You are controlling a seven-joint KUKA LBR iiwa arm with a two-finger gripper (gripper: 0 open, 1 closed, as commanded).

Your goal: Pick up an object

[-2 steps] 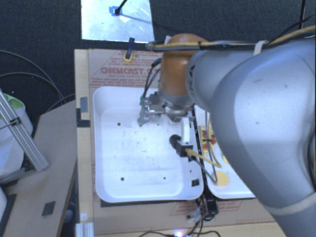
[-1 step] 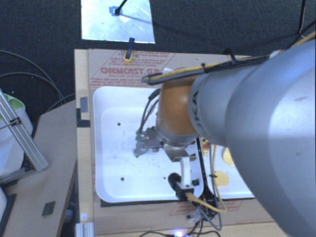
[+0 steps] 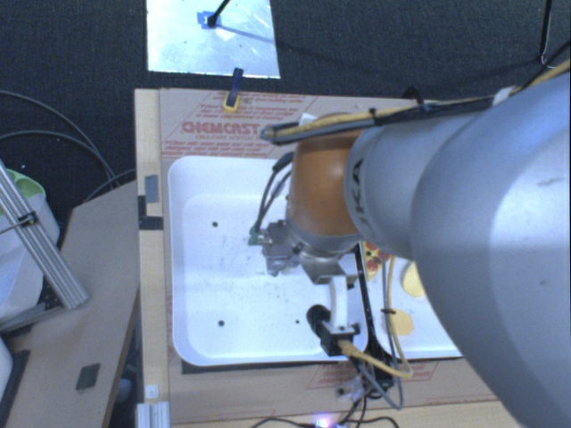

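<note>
Where cables (image 3: 370,364) trailed over the bench's near edge, the grey arm (image 3: 464,203) leaned across the left bin (image 3: 205,239). Its gripper (image 3: 284,250) hung low over the white floor, and I could not tell whether it was open or closed. Yellow objects (image 3: 411,280) lay in the right bin (image 3: 428,341), beside the arm. Beyond the bins lay printed cardboard (image 3: 214,127), then a metal plate (image 3: 210,25).

Red print "CHEMCAST" on brown board (image 3: 219,125) behind white bin (image 3: 192,239); smaller line below unreadable.
</note>
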